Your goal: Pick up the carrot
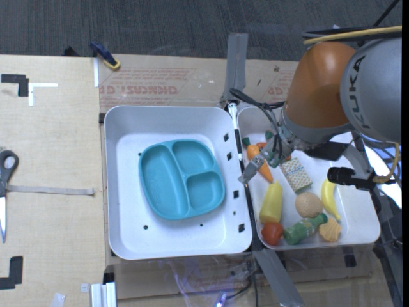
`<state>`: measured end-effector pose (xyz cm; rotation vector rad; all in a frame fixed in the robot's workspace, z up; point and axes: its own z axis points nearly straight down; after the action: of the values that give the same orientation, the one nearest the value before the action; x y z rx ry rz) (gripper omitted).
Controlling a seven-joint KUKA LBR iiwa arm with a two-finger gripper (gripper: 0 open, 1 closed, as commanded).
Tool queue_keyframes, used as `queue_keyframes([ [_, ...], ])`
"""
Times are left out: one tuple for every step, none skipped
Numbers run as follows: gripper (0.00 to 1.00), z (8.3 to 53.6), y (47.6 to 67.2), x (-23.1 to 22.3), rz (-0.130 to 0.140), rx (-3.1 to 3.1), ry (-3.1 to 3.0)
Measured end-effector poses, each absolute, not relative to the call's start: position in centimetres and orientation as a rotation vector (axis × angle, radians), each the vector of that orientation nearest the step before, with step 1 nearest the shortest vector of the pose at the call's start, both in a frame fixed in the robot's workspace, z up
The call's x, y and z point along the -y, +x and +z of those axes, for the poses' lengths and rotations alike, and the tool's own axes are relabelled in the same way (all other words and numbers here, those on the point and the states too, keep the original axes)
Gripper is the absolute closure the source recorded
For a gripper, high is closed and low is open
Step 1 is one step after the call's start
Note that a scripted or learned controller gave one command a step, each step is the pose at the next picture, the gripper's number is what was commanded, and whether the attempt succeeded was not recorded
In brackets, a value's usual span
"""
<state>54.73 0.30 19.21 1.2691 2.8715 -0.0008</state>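
The carrot [262, 169] is a small orange piece lying in the right bin [358, 235], close to that bin's left wall. Part of it is covered by the tool. My gripper [271, 155] hangs directly over the carrot's upper end, at or very near touching it, below the arm's orange band [319, 82]. The wrist and cables hide the tip, so the grip on the carrot is unclear.
The right bin also holds a yellow piece [271, 201], a red tomato [271, 233], a green vegetable [304, 229], a beige ball [308, 204], a banana [330, 197] and a speckled block [296, 173]. The left bin [121, 190] holds a teal divided plate [183, 179].
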Motion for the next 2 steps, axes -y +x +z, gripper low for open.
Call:
queue_keyframes([
  [0.00, 19.2, 60.2, 1.8, -0.002, -2.763, 1.492],
  [0.00, 19.1, 56.9, -3.1, -0.003, -2.655, 1.681],
])
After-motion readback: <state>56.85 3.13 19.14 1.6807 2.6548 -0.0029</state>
